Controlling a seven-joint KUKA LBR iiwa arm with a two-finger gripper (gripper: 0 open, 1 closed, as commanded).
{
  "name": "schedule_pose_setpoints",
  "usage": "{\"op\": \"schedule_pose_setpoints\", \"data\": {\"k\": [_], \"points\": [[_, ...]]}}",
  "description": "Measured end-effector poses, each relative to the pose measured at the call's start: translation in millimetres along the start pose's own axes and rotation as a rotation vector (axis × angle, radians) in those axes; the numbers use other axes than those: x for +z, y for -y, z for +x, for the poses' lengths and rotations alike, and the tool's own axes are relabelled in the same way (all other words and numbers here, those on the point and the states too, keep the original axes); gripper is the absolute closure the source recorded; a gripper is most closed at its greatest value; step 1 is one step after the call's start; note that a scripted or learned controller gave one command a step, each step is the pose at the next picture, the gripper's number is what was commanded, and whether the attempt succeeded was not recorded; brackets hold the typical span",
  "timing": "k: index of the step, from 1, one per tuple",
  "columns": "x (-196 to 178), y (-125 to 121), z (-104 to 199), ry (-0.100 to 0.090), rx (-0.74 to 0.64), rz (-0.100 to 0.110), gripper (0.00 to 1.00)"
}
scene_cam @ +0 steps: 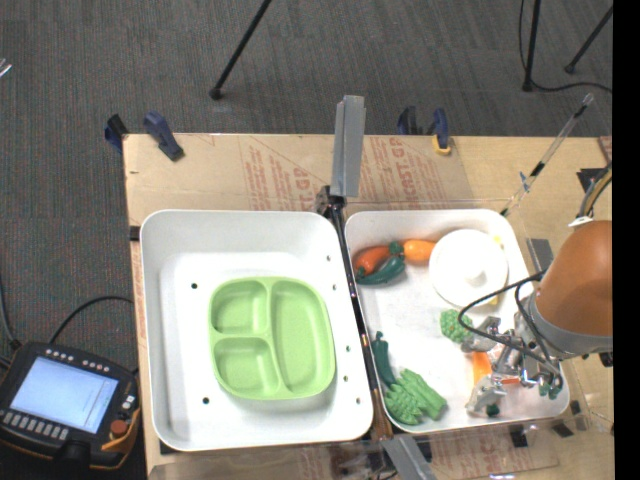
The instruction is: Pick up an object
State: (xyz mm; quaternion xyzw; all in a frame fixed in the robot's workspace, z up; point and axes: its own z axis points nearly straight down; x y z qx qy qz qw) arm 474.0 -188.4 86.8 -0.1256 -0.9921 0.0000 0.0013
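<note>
arm (585, 288) over right bin's (420, 308) near right corner | gripper (500, 373) low in bin, finger state cannot tell | orange toy (481, 365) beside gripper | green divided plate (272, 339) in left bin (170, 268)

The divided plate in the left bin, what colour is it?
Light green. The divided plate shows clearly in the camera view, lying flat in the left bin.
</note>
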Motion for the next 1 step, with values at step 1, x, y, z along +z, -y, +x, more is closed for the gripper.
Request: {"op": "schedule_pose_setpoints", "data": {"k": [1], "points": [[-9.6,-2.7,-0.9,0.001,-0.005,-0.003,1.0]]}}
